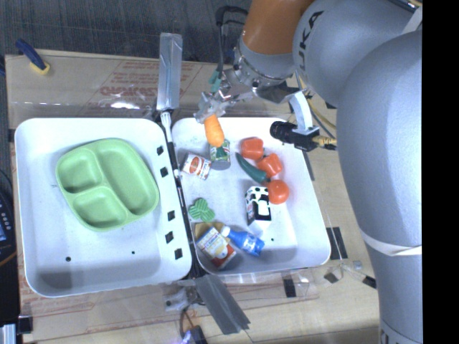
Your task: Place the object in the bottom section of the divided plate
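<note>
The gripper (213, 113) fingers grip the carrot (214, 131); carry it level to the plate (107, 185), releasing over its bottom section.

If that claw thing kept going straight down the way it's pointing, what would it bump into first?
Most likely the orange carrot, which sits right beneath the gripper at the top of the right bin. It may already be touching it; depth is hard to judge from this slanted view.
</note>
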